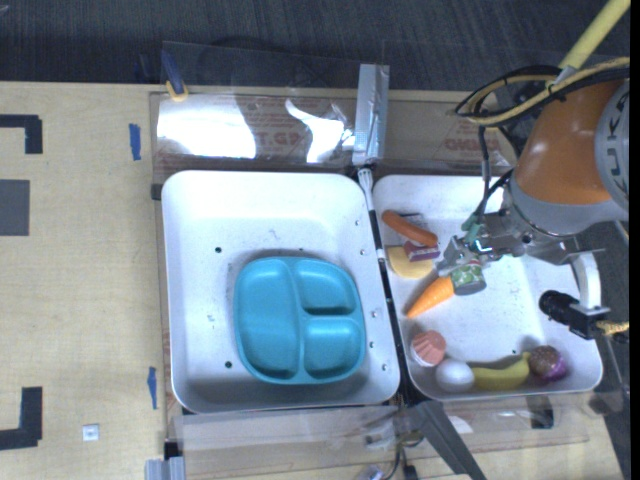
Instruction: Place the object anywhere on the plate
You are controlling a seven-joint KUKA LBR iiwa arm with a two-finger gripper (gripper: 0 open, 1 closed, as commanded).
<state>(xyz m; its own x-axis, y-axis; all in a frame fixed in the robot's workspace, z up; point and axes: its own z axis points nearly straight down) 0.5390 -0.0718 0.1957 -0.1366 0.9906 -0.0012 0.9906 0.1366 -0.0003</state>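
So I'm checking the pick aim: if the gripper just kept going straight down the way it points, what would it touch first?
Most likely the toy carrot: the gripper hangs over its green leafy end in the right bin. Depth is hard to judge from this slanted view, so it could land just beside it.

- The scene is bright and evenly lit from above.
- Strong white glare lies on the clear plastic sheet [260,128] behind the left bin [190,268].
- Soft shadows fall inside the left bin, near its far wall and around the blue plate [298,318].
- The picture is a little soft; small details are blurred.
- The arm [575,158] looks slightly blurred.
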